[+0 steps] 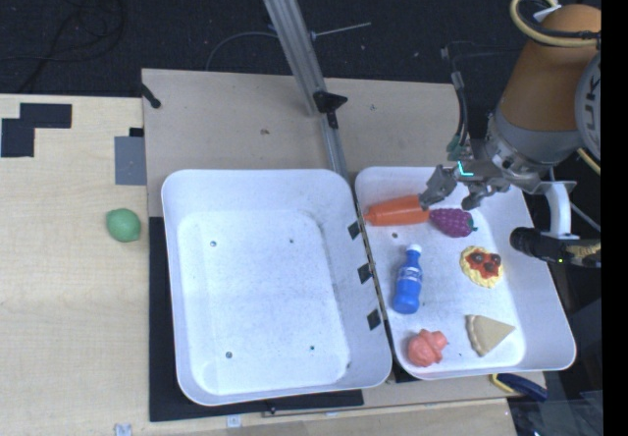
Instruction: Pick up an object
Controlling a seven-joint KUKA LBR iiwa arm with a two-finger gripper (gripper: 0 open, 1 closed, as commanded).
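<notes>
Pincer (459,190) fingers are spreading open before you, gripping nothing, with grapes (451,221) lying just below and carrot (396,211) beside.

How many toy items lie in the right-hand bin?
6: carrot and grapes at the far end, bottle and pizza mid-bin, pink toy and wedge nearest. None seems hidden.

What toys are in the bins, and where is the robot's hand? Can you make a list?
left bin: white, no toys seen inside
right bin: holds six toys
toys: carrot, grapes, blue bottle, little pizza, pink toy, tan wedge
end effector: open, above the carrot and grapes, holding nothing
outside the bins: green ball on the bench, to the left
</notes>
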